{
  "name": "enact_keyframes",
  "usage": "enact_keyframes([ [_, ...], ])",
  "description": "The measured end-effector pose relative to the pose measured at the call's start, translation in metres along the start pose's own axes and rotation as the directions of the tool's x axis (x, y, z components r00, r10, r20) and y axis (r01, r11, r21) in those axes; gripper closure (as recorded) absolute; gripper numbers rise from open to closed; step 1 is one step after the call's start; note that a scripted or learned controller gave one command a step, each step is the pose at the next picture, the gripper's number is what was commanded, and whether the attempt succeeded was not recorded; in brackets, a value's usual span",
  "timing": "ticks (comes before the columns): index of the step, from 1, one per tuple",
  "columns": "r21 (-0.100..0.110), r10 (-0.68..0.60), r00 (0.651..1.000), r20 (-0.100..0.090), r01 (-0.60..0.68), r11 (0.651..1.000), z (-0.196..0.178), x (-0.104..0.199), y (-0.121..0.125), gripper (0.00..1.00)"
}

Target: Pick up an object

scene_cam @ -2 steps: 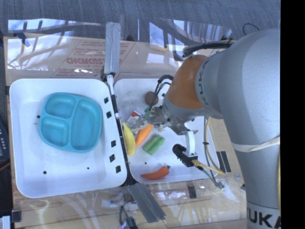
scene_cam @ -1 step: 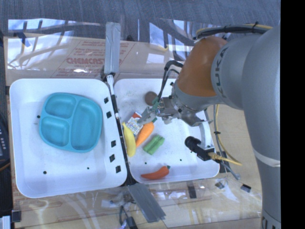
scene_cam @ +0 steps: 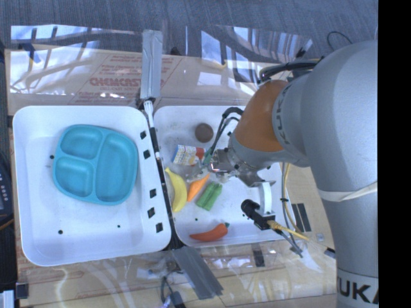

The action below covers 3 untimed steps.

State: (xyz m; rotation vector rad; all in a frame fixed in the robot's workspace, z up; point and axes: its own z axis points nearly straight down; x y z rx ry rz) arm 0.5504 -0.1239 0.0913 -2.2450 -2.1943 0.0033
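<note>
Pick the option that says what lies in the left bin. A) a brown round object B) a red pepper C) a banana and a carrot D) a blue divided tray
D: the blue divided tray lies alone in the left bin, while the banana, carrot, brown round object and red pepper all lie in the right bin.

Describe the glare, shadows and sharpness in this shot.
Camera view: bright window-like reflections streak the clear sheet behind the bins; the blue tray is evenly lit with a soft shadow; the small items near the tool are slightly blurred; the grey arm looms large.
</note>
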Motion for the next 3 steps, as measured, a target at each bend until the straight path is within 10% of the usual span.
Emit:
enact_keyframes([
  [1, 0.003, -0.002, 1.0, 0.0, 0.002, 1.0, -0.009, 0.0, 0.0, 1.0],
  [2, -0.005, 0.092, 0.996, -0.002, -0.092, 0.996, -0.128, 0.055, 0.016, 1.0],
  [3, 0.001, 0.219, 0.976, 0.001, -0.219, 0.976, -0.149, 0.055, 0.026, 1.0],
])
